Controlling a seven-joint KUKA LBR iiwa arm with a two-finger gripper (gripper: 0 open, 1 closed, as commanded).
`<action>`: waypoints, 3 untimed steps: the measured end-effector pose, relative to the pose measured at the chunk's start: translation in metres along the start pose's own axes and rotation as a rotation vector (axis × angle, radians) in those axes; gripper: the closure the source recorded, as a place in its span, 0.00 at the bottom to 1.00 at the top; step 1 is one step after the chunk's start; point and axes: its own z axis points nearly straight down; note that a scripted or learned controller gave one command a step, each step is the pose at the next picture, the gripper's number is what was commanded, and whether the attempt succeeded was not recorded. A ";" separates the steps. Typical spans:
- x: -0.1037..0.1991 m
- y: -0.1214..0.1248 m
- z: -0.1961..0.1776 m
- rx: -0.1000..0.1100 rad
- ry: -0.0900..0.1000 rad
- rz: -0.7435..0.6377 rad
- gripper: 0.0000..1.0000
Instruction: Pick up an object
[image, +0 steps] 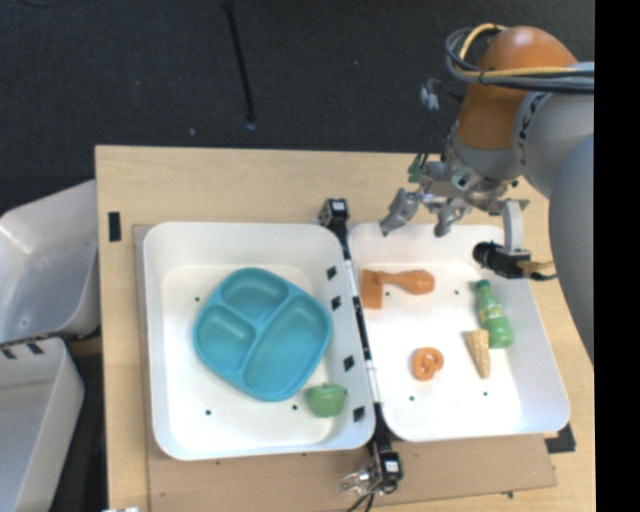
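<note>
Gripper (423, 213) open and empty, above far edge of right bin (540, 400), orange drumstick (398, 285) just below gripper, blue plate (262, 332) well left of drumstick.

Tray (262, 332) in left bin (160, 300); pretzel-like piece (427, 363), cone (479, 352) in right bin (530, 400).

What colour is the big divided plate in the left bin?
The divided plate is turquoise blue, clear in the camera view.
</note>
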 end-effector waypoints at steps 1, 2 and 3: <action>-0.008 -0.007 0.047 -0.001 -0.001 0.002 0.00; -0.016 -0.005 0.106 -0.001 -0.001 0.003 0.00; -0.017 -0.003 0.091 -0.008 -0.001 0.004 1.00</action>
